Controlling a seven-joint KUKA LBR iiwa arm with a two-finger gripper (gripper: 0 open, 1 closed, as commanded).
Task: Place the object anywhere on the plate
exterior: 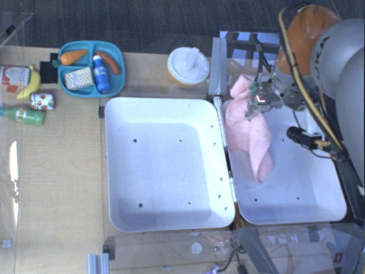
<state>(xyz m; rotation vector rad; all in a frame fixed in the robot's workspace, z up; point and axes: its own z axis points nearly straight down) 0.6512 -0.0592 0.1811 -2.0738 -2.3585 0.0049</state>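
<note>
**A:** Where is the thing to be placed?

**B:** The pink cloth hangs directly beneath the claw, over the right bin. Its top is bunched right at the claw tips, and the rest falls in a long fold toward the near side. That drape reads as lifted from above and not resting flat, though I cannot say if the lowest tip touches the bin floor.

**B:** As for the claw, it appears clamped on the cloth. The fabric gathers between the tips, and a limp thing would not stand up like that otherwise.

**A:** Why hold it by one edge?

**B:** My guess is that a pinch on a raised fold is the easiest grab for two fingers. It leaves most of the cloth dangling, so it will swing and trail when carried.

**A:** And the plate?

**B:** The only plate I can pick out is the blue divided plate, well to the claw's left and farther back, beyond the left bin. It already carries toy food. A white lidded cup sits between, nearer the claw.

**A:** The arm's pose?

**B:** It reaches in from the right, with the orange band up behind the claw and the wrist angled down over the far-left corner of the right bin.
</note>
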